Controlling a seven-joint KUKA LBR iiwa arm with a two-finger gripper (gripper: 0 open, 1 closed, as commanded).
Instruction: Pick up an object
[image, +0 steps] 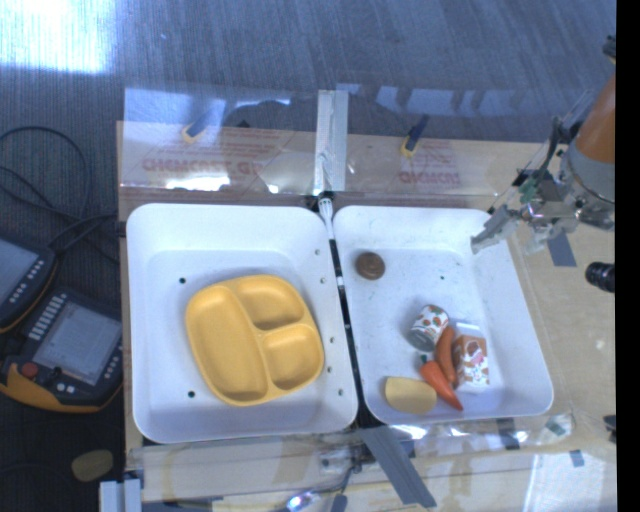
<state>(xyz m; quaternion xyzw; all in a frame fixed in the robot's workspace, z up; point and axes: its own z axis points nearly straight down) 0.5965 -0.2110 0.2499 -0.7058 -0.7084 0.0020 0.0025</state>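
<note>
The gripper (520, 222) hovers over the upper right rim of the right bin (400, 240) with its fingers spread and nothing between them, while the carrot (438, 370), yellow wedge (409, 394), brown ball (371, 265) and two patterned packets lie in that bin.

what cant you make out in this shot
- Gripper, camera view: small and blurred at the right bin's top right corner, so finger state unreadable.
- Arm: cut off by the right edge.
- Carrot: crowded among small printed packets, contact unclear.
- Round brown object: too small to identify.
</note>
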